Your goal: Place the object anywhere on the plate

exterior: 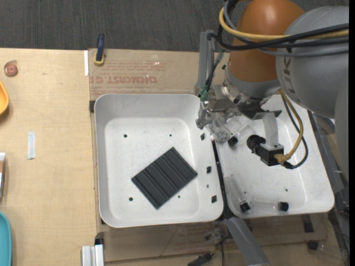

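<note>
The dark ridged plate [165, 177] lies bare in the left bin [111, 148]; the claw [222, 127] hangs over the bins' divider, its state unreadable, so placing seems still undone.

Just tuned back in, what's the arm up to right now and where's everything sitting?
The arm reaches in from the right, its gripper hanging over the divide between the two white bins. A dark ribbed plate lies flat and tilted in the left bin. The right bin sits mostly under the arm. I can't make out any object in the gripper.
</note>
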You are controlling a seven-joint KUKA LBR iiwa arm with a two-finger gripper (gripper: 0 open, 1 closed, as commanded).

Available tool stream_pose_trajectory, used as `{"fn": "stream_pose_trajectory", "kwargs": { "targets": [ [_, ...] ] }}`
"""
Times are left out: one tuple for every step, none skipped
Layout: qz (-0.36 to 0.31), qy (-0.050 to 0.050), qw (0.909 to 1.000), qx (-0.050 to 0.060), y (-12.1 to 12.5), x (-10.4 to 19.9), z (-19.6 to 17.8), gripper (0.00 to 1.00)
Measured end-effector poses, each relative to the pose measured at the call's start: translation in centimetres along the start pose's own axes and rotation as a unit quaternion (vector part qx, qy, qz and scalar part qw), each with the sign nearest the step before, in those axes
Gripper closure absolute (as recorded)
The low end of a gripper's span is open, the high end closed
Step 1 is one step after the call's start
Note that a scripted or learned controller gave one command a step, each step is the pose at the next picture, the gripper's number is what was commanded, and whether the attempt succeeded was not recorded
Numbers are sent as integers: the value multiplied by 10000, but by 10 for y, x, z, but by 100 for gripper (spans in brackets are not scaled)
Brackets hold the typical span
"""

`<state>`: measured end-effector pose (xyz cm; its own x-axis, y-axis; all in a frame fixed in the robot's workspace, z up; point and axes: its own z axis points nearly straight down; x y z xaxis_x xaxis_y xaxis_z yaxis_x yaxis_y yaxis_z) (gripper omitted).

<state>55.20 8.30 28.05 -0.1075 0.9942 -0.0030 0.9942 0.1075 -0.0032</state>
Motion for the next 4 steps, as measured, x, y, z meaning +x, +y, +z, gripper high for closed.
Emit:
{"fn": "stream_pose_trajectory", "kwargs": {
  "targets": [
    [-1919,10,9814,6,-68,18,51,100],
    [-3777,-2,9259,-24,-72,16,-31,100],
    [-4288,8,9034,-5,-69,57,53,100],
    [-4072,-1,9133,-20,-70,36,-57,100]
  ]
}}
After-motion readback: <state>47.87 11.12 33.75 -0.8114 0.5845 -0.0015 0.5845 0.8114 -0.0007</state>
